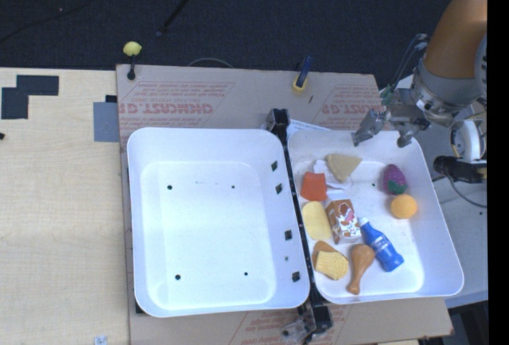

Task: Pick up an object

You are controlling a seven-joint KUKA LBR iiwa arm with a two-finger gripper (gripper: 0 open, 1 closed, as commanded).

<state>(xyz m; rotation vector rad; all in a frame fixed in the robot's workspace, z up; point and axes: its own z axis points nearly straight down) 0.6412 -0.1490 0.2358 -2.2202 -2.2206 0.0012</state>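
Two bins: left bin, right bin w/ toys. Gripper hovers over right bin's far edge, jaws spread wide, nothing btwn them. Near it: wedge, purple toy, orange ball. Closer to camera: blue bottle, drumstick, carton.

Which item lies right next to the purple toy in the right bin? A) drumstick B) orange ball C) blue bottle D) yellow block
B: the orange ball sits just below the purple toy near the right bin's right wall, while the other toys lie further left and lower.
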